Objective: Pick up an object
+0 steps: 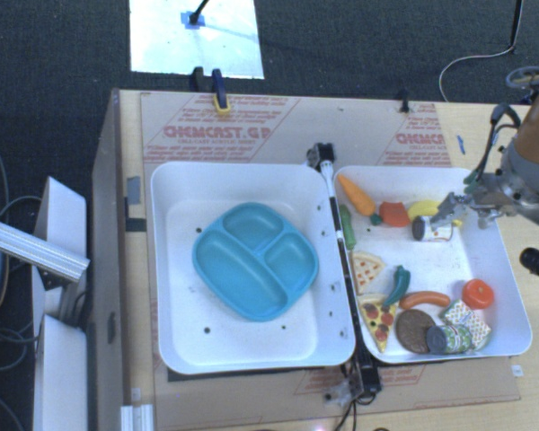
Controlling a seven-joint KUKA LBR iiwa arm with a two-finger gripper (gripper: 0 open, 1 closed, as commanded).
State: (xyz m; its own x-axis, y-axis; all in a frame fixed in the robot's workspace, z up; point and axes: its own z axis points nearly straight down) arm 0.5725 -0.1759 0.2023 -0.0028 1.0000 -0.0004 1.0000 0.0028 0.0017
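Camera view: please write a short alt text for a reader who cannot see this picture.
A robot arm's end effector reaches in from the right over the right white bin, close to a small can among toy foods such as a carrot, pizza slices and a sausage. The left white bin holds a blue divided plate.

Blue plate (255, 260) in left bin (175, 241); toys in right bin (503, 285).
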